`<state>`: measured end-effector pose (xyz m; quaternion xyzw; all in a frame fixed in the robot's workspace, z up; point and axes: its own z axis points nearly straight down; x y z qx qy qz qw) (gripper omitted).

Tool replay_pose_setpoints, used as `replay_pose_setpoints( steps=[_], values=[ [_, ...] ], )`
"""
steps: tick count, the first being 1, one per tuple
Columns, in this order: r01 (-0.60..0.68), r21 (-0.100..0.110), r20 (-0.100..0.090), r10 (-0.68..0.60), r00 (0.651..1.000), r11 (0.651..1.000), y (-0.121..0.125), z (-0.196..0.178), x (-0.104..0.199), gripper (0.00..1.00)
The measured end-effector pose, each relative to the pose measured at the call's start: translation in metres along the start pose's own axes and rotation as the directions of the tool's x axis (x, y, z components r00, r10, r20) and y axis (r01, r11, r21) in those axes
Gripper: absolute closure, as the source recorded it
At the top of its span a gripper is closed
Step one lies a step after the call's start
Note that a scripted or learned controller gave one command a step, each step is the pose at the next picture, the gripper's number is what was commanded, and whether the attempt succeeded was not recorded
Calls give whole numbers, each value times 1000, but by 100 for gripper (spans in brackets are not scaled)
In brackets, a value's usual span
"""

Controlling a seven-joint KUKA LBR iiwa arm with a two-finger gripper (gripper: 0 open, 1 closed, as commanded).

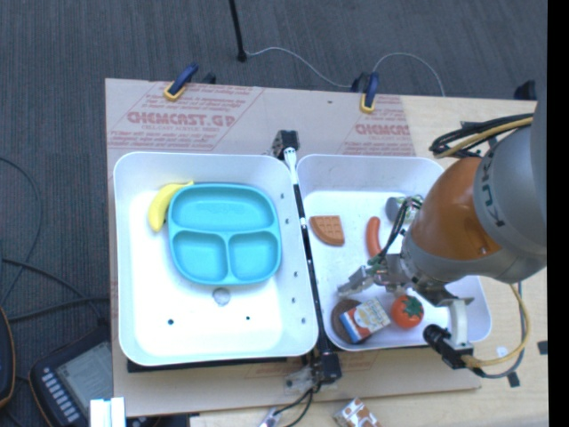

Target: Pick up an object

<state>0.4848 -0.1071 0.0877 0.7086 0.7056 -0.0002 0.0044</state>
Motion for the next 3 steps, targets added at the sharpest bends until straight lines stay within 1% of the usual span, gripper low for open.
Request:
replay_pose_setpoints(
  steps=[1, 2, 3],
  values=[
    [1, -3, -2, -1, 1000, 1000, 2, -11, 1, 100],
    [1, -2, -2, -1, 1000, 1000, 1, -10, 1, 0],
    [1, -1, -2, -1, 1000, 1000, 1, -20, 1, 100]
  ],
)
